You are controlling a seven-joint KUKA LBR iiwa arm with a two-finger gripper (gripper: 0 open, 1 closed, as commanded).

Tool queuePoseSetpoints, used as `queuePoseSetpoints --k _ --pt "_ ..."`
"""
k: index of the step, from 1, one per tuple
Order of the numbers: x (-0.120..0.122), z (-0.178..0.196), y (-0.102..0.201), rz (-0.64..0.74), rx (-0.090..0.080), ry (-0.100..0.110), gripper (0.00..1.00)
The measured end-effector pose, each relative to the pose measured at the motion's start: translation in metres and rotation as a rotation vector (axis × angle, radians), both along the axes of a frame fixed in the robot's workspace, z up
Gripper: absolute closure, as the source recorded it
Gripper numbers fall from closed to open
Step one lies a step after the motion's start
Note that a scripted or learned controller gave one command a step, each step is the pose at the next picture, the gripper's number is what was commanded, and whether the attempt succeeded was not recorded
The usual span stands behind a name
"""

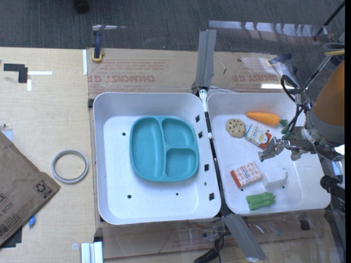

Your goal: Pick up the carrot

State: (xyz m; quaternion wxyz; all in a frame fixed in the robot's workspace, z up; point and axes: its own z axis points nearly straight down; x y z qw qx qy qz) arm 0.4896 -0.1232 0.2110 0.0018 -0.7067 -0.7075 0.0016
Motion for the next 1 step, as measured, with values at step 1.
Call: queuePoseSetpoints --k 1 --pt "0.0475 -0.0041 -0.055 -0.28 -0.002 -0.001 0.0"
